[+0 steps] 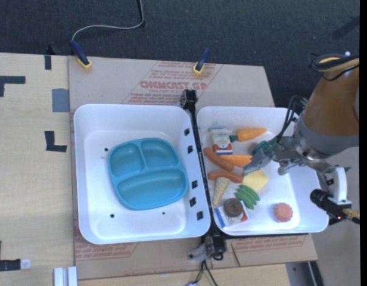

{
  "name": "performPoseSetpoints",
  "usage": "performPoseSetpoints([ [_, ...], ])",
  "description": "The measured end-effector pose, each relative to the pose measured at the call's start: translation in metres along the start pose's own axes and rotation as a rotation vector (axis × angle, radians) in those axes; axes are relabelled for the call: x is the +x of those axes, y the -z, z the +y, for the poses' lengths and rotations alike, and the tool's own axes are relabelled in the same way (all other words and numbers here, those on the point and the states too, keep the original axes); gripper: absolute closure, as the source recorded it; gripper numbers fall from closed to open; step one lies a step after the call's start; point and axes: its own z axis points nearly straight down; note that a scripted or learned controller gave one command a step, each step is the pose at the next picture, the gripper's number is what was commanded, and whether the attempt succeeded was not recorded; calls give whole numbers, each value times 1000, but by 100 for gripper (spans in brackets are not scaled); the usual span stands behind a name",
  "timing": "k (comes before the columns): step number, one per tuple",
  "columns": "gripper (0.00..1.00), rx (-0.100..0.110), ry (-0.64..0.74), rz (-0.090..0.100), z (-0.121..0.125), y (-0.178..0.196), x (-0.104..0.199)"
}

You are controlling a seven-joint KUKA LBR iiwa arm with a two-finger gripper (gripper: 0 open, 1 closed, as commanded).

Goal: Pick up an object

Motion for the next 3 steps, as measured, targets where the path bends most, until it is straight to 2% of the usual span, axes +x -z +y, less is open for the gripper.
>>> performPoseSetpoints([
  [1, 0, 4, -1, 1, 48, -113, 14],
  [2, 0, 0, 0, 1, 91, -146, 7],
  [3, 0, 0, 0, 0, 116, -141, 1],
])
